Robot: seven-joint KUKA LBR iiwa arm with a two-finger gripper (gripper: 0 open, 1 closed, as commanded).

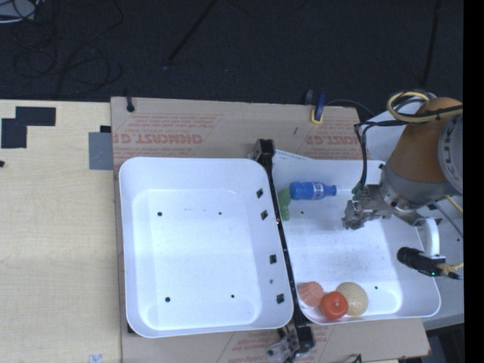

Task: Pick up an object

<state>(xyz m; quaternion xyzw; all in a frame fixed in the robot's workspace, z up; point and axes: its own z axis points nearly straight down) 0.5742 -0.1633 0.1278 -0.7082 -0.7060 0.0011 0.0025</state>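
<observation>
The right bin [378, 274] holds a blue bottle with a white cap [311, 191] lying on its side near the back wall. A green piece [284, 203] rests against the divider beside the bottle. At the front of that bin sit a pink item [310, 293], a red round object [333, 305] and a cream round object [352, 297], close together. My gripper [354, 216] hangs over the right part of this bin, right of the bottle and apart from it. Nothing shows between its tips.
The left bin [132, 225] stands beside the right one, split by a black clip rail [274, 225]. Cardboard [189, 131] lies under both bins. Cables and a yellow loop [408, 100] run along the arm at the right.
</observation>
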